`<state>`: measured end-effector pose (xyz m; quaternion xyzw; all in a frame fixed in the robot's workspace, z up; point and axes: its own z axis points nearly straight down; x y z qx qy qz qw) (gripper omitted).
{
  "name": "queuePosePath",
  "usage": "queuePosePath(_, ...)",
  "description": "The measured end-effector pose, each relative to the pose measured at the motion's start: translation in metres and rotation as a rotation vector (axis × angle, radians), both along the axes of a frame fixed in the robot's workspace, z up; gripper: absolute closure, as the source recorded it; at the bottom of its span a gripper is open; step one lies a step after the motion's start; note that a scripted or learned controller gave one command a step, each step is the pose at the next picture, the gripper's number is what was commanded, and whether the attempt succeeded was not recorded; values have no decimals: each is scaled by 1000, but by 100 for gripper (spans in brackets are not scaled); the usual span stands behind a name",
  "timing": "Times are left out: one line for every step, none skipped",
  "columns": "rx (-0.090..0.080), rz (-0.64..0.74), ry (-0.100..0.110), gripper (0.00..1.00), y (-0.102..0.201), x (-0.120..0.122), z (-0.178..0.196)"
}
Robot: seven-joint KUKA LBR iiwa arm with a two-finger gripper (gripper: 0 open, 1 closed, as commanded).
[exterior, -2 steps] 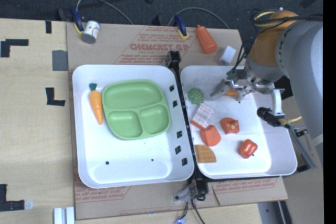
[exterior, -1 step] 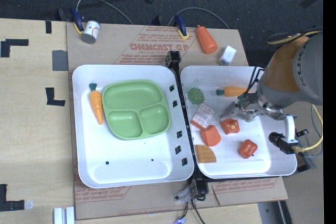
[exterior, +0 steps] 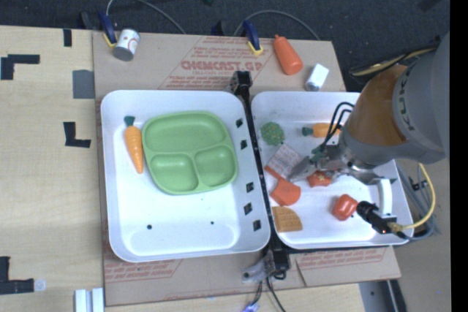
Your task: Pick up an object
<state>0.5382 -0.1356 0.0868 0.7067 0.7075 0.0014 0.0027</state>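
Observation:
My gripper (exterior: 310, 166) reaches low into the right bin (exterior: 322, 100), over its middle. It sits right beside a small red item (exterior: 320, 180) and just right of a grey-pink packet (exterior: 284, 156). Around it lie a green broccoli piece (exterior: 273, 132), a small orange carrot piece (exterior: 317, 131), an orange-red lump (exterior: 285, 193), a tan waffle (exterior: 287, 219) and a red tomato-like piece (exterior: 344, 207). The arm's body hides the bin's right side.
The left bin (exterior: 117, 179) holds a green divided plate (exterior: 191, 151) and a toy carrot (exterior: 133, 146). On the board behind the bins lie an orange bottle (exterior: 287, 55), a white cube (exterior: 316, 77) and a small can (exterior: 126, 44). Black clips line the divider (exterior: 252, 157).

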Motion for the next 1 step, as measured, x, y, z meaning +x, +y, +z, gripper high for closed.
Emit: queuePosePath(-2, 0, -1, 100, -1, 0, 10)
